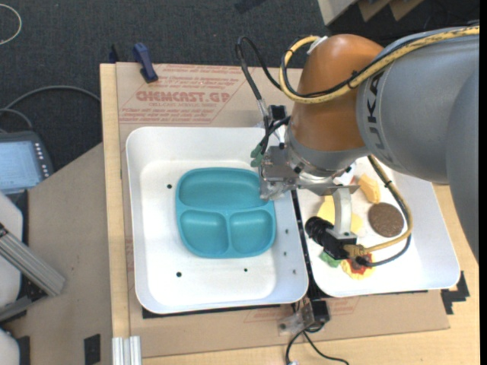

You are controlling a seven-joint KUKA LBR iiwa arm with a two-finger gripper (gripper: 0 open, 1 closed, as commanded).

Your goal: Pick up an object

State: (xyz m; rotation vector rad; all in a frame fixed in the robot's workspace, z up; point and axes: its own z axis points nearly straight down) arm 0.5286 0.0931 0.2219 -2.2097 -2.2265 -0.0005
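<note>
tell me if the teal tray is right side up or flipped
Right side up: the teal tray lies flat in the left bin, its three hollow compartments facing up, nothing in them.

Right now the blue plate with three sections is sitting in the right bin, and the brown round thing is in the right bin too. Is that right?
Not quite. The blue plate with three sections sits in the left bin, not the right one. The camera view shows it there. The brown round thing really is in the right bin.
</note>
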